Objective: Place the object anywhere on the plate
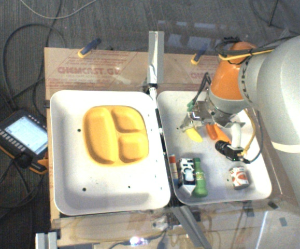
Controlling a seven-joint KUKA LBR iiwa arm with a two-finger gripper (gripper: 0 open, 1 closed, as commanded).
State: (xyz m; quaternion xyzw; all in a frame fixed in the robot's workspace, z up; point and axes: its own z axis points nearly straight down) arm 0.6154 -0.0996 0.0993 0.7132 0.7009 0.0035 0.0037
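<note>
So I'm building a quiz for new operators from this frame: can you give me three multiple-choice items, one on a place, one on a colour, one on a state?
1. Where does the plate lie?
A. left bin
B. right bin
C. on the floor

2. What colour is the plate?
A. blue
B. yellow
C. green

3. What lies on the plate?
A. the can
B. the bottle
C. nothing

Answers:
1 A: it sits in the left bin.
2 B: it is plainly yellow.
3 C: the can and the bottle lie in the right bin, where the gripper is.

Plate (116,134) in the left bin (67,191); bottle (199,178) and can (239,177) in the right bin (258,191).
</note>
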